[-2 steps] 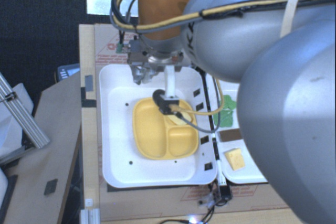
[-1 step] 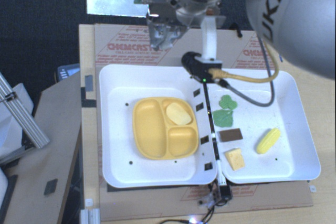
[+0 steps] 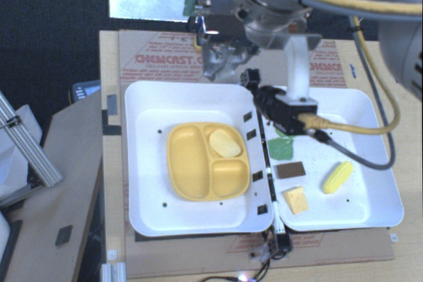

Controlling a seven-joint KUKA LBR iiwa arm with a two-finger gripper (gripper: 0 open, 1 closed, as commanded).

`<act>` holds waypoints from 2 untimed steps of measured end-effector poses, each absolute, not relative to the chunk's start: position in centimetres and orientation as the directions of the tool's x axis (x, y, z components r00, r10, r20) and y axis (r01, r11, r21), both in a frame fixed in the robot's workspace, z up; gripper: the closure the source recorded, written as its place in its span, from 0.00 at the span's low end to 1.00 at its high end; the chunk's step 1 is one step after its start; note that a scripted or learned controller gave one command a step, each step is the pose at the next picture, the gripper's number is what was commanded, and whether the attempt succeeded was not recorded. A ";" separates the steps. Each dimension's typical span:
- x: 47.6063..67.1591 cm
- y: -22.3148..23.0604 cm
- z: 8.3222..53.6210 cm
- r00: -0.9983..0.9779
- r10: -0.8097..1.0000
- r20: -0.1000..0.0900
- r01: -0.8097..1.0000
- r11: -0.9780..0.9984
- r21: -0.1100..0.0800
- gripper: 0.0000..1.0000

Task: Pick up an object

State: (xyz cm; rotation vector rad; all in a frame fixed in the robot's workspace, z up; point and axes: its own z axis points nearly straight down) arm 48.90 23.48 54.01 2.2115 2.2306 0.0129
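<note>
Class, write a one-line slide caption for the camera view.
Gripper over left bin's back rim; yellow tray inside; corn in right bin.

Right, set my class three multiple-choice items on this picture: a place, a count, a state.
1. Where is the yellow tray? A right bin; B left bin; C outside both.
2. How many loose pieces lie in the right bin? A two; B six; C four.
3. How does the tray sit? A open side up; B upside down; C on edge.
Key: 1 B, it rests inside the left bin. 2 C: green piece, brown block, corn cob, cheese wedge. 3 A, its compartments face up, one holding a pale oval piece.
</note>
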 end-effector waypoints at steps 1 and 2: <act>49.0 23.4 34.9 -0.001 1.000 -0.007 1.000 0.001 -0.014 1.00; 48.7 23.4 46.7 -0.005 1.000 0.007 1.000 0.005 0.012 1.00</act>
